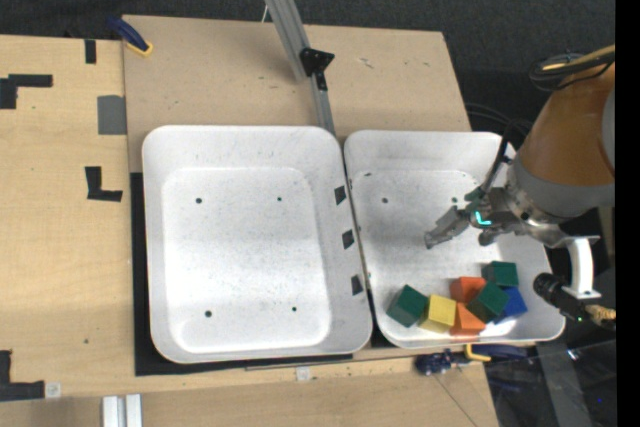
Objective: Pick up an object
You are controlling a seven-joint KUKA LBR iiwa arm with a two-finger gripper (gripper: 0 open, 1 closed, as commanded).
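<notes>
Several small blocks lie clustered in the front right corner of the right bin (400, 160). Among them are a dark green block (407, 304), a yellow block (439, 312), two orange blocks (467, 290), a green block (500, 273) and a blue block (513, 303). My gripper (447, 225) hangs over the middle of the right bin, above bare floor, up and to the left of the cluster. It points left, away from the blocks, and I see nothing held in it. The orange-banded wrist (570, 150) comes in from the right.
The left bin (240, 235) sits beside the right one, sharing a raised middle rim. A slanted metal bar (285, 5) crosses the bench behind the bins. A blue clip (445, 362) lies just outside the right bin's front edge.
</notes>
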